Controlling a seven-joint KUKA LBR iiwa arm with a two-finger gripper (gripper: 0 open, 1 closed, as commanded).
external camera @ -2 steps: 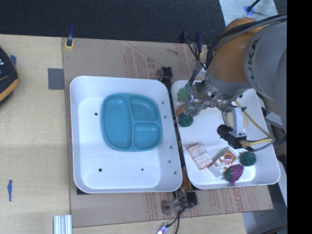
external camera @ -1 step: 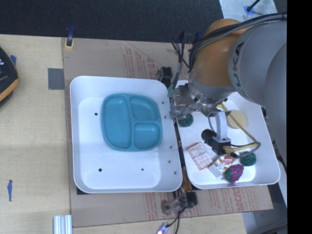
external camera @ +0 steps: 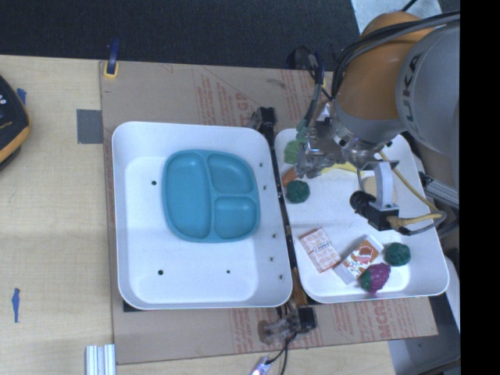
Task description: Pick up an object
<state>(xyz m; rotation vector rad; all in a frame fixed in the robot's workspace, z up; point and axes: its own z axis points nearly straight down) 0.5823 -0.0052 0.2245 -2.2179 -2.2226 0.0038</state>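
Note:
The arm's gripper (external camera: 312,156) reaches down into the far left corner of the right bin (external camera: 426,283). Just beside it at the bin's wall lies a light green object (external camera: 291,151), and a dark green ball (external camera: 298,191) sits a little nearer. A yellow object (external camera: 337,167) pokes out from under the wrist. Toward the bin's front lie a small pink-and-white box (external camera: 319,249), a red-and-white box (external camera: 360,259), a purple object (external camera: 376,277) and a dark green lump (external camera: 397,254). The wrist hides the rest of the bin's far side.
The left bin (external camera: 133,280) holds a blue divided plate (external camera: 210,194). The bins' rims meet in a narrow ridge (external camera: 283,217). A yellow-and-black device (external camera: 9,125) lies at the bench's left edge. Black cables and a fitting (external camera: 369,207) hang from the arm over the right bin.

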